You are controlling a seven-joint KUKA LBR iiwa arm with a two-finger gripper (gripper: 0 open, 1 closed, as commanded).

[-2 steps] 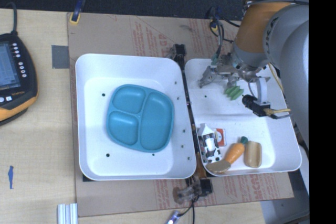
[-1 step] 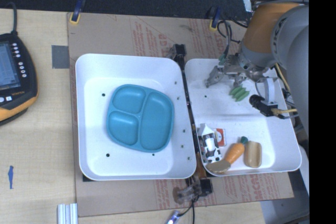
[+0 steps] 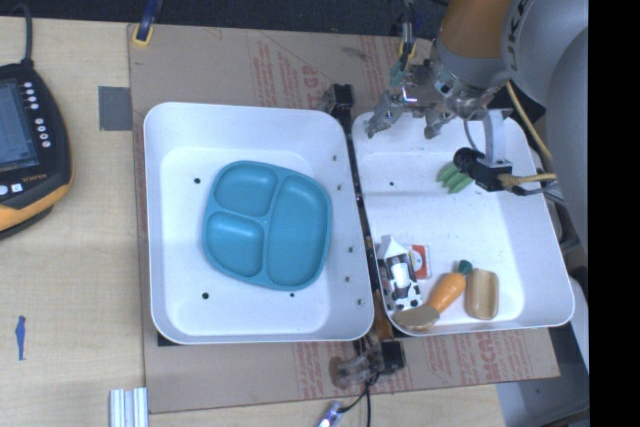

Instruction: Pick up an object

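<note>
Cardboard sheeting covers the bench (image 3: pixel 90 245), and on it you see two shallow white bins side by side: the left bin (image 3: pixel 170 315) carries a blue divided plate (image 3: pixel 268 225), and the right bin (image 3: pixel 530 245) carries the loose candidates for the pick. Use the right bin as your landmark. At its near rim lie a toy carrot (image 3: pixel 447 290), a tan bread-like piece (image 3: pixel 482 294) touching the carrot's leafy end, and a small printed packet (image 3: pixel 403 272) against the inner wall beside the left bin. Near its far half lies a small green item (image 3: pixel 453 177), too small to identify.

Over the far rim of the right bin hangs the gripper (image 3: pixel 408 117); its jaws stand spread, with two grey fingers (image 3: pixel 380 122) visibly apart and nothing between them.

Judged as a grasp target, the toy carrot looks light, rigid and smooth, probably moulded plastic, so expect it to slip if pinched at the tapered tip. Take it across the thick middle of the body, jaws set crosswise to its long axis. The neighbouring bread piece crowds one side, so a finger could nudge it. The packet looks flat and thin, a poor choice against the wall.
</note>
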